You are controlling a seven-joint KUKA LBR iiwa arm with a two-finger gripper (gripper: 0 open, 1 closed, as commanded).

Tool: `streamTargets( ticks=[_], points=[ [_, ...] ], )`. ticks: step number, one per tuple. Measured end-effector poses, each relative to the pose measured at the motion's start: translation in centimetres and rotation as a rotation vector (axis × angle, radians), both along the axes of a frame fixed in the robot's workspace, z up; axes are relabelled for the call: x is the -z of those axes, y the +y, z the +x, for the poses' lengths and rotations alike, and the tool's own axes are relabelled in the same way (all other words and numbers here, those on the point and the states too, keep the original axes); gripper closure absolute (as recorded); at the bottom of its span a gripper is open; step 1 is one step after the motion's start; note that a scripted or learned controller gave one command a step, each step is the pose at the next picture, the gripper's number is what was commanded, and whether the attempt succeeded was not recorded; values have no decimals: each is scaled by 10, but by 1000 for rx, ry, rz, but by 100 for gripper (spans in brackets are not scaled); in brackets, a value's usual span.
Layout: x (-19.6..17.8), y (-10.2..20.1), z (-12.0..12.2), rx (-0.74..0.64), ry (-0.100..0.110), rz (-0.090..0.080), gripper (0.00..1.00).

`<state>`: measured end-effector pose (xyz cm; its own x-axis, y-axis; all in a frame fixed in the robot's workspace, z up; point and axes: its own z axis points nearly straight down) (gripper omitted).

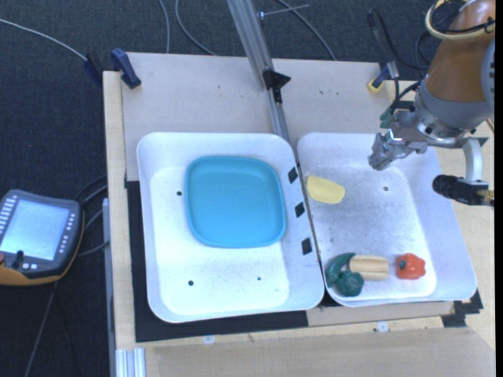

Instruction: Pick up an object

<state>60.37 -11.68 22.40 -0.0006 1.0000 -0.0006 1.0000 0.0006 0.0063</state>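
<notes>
In the right bin (440, 226) lie a pale yellow piece (324, 189) near its left wall, and along its front edge a dark green item (344, 274), a tan cylinder (369, 267) and a small red pepper-like object (409, 266). My gripper (380, 158) hangs over the back of the right bin, well apart from all of them, to the right of and behind the yellow piece. Nothing shows between its tips.
The left bin (161, 210) holds a turquoise square plate (236, 201). A metal pole (253, 38) slants down to the divide between the bins. Blue clamps (126, 65) sit on the bench's back corners. A teach pendant (35, 234) lies on the floor at left.
</notes>
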Motion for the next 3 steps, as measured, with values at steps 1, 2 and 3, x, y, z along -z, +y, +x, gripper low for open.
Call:
streamTargets(
  ticks=[1,2,3],
  points=[
    [-42,0,1,0,2,0,100],
    [-45,53,-1,-3,6,1,100],
    [-33,99,-4,-2,6,1,100]
  ],
)
